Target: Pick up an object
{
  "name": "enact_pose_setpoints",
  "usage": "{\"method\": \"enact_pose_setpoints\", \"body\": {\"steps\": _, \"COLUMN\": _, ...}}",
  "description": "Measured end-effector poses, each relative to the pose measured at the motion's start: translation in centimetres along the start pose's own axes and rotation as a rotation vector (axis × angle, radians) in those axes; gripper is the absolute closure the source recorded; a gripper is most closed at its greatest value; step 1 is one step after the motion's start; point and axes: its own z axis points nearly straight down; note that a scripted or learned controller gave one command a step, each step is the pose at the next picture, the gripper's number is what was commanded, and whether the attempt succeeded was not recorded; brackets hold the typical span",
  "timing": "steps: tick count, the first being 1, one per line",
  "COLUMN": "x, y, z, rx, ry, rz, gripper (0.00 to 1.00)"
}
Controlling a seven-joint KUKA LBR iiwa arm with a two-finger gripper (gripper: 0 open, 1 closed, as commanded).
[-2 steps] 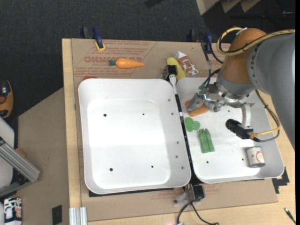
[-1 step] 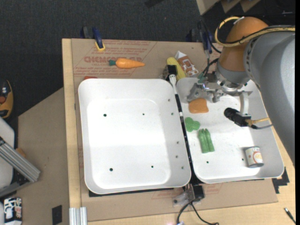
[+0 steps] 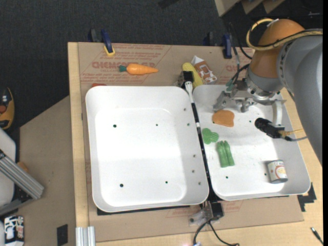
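Presently, the end effector [image 3: 233,100] is poised low in the right bin [image 3: 256,191], evidently lined up for a grasp; its state cannot be told. The orange piece [image 3: 224,118] lies just below it, the green pieces [image 3: 219,146] further below, the can [image 3: 277,170] well apart.

Faint red lettering [image 3: 123,64] is printed along the far edge of the flat brown cardboard sheet [image 3: 82,76] under the bins; it begins "CHEM", and the rest cannot be read. No other text can be made out.
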Motion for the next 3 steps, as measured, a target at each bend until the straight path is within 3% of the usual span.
{"method": "enact_pose_setpoints", "body": {"steps": 1, "x": 3.0, "y": -5.0, "z": 0.0, "rx": 0.010, "ry": 0.004, "rz": -0.001, "gripper": 0.00}}
{"method": "enact_pose_setpoints", "body": {"steps": 2, "x": 0.1, "y": -2.9, "z": 0.0, "rx": -0.001, "ry": 0.000, "rz": 0.000, "gripper": 0.00}}
{"method": "enact_pose_setpoints", "body": {"steps": 3, "x": 1.8, "y": 0.7, "z": 0.0, "rx": -0.002, "ry": 0.000, "rz": -0.004, "gripper": 0.00}}
